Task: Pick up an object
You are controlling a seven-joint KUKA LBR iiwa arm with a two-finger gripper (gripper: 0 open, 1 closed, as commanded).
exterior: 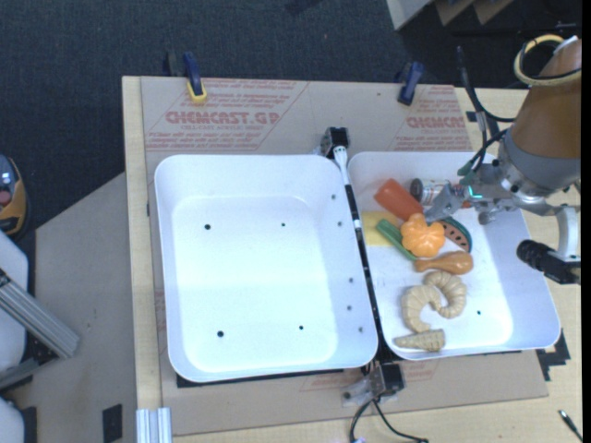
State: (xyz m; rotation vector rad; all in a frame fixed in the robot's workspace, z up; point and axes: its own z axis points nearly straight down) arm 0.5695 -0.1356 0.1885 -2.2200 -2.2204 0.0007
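**Robot arm over a bin of toy food**

The gripper [441, 197] sits low over the far part of the right bin [526, 326], but its fingers are small and blurred against the clutter, so how far they are open, and whether they hold anything, cannot be told. The arm [547, 123] is cut off at the right edge.

The right bin holds a cluster of toy food: a red-orange piece [397, 197] at the far left, an orange pumpkin-like piece [424, 236] just near of the gripper, a watermelon slice [457, 232] beside it, a tan drumstick shape [447, 264], a beige curled croissant [434, 301] and a small pale piece [421, 341] nearest. The left bin [175, 275] lies alongside, touching it.

Both bins rest on a table [268, 109] covered with brown printed board, with dark carpet beyond.
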